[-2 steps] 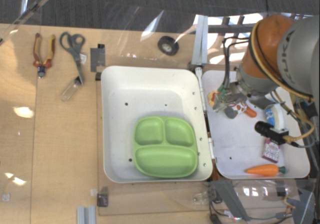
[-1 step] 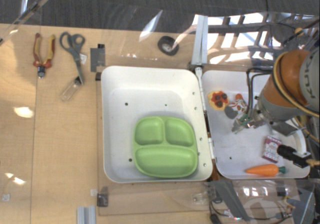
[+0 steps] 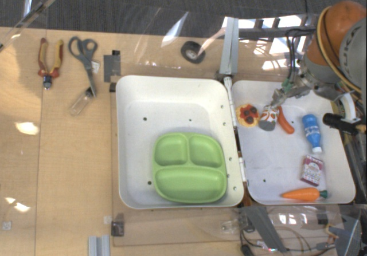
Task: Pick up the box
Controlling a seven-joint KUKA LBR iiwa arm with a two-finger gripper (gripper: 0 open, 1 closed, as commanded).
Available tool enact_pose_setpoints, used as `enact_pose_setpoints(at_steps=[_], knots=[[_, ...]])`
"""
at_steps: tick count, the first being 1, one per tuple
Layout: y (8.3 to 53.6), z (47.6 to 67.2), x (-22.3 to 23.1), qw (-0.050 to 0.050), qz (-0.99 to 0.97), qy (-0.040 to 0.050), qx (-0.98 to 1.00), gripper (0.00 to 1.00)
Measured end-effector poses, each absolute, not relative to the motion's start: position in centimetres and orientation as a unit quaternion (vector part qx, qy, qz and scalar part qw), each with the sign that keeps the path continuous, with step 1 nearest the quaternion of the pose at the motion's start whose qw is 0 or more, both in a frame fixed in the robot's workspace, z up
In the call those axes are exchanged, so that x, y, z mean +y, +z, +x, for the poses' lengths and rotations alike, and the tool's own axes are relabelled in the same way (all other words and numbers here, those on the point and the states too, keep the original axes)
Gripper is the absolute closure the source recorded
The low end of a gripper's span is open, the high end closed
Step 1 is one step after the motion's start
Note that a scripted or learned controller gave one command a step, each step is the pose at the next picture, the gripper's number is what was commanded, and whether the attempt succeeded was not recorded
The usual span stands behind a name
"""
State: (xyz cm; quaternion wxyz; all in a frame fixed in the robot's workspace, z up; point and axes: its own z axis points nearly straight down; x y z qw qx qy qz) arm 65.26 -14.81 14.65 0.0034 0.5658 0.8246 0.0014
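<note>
So we're looking at the right bin [image 3: 344, 192], and the box [image 3: 312, 170] we're after is that little maroon carton lying flat down toward 5 o'clock in there, just above the carrot [image 3: 301, 195] and just below the blue bottle [image 3: 312, 132]. Our gripper [image 3: 280, 98] is nowhere near it, though; it's up at about 11 o'clock in the same bin, over the pile with the orange-red toy [image 3: 284, 122] and the round yellow piece [image 3: 248, 114]. Honestly, we can't tell how it's set, since the tip is too small and cluttered to read.

Our guess is we're at the approach step, nothing grabbed. The next move calls for swinging toward 5 o'clock, past the bottle, then dropping straight onto the box without nudging the carrot.
</note>
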Motion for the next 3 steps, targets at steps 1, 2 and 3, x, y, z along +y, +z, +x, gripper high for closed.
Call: enact_pose_setpoints(at_steps=[1,2,3], knots=[[14.6,65.3,-14.8,0.003,0.566,0.0014,0.825,0.0],[10.7,64.9,-14.7,0.012,0.587,0.0044,0.81,0.0],[8.7,63.2,-16.3,0.004,0.567,0.0016,0.823,0.0]])
